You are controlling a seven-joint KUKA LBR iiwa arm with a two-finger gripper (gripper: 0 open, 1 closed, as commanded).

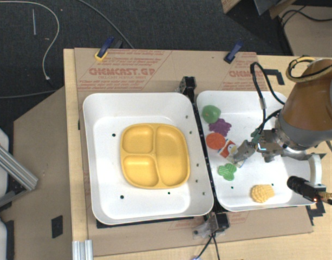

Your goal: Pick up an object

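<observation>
Gripper: Your gripper (242, 153) is down low in the right white bin (274, 196), reaching in from the right. Its tips point left, at the small pile of toys. You cannot tell from this view how the gripper is set, because the tips are small and dark.

Held thing: You can see no toy between the tips, so count nothing as picked up yet.

Closest toys: The small red and white toy (227, 147) sits just beside the tips, maybe touching them. The little green plastic toy (227, 171) lies just below the tips.

Other toys near: The round orange-red plastic toy (214, 141) is just left of the red and white one. The purple bumpy plastic toy (221, 127) is above it, and the round green plastic toy (211, 113) is above that, near the bin's top left.

Far toy: The yellow bumpy toy like a corn cob (262, 193) lies apart, near the bin's front edge.

Left bin: The left white bin (101, 145) holds a yellow plastic plate with three parts (155, 155). It is well apart from the gripper.

Counter: Both bins sit side by side on the brown counter (155, 64).

Done so far: The arm looks to be at the toys. That is the reach part.

Left to do: You need a firm grab on one toy, likely the red and white one, and then a lift up out of the bin.
</observation>
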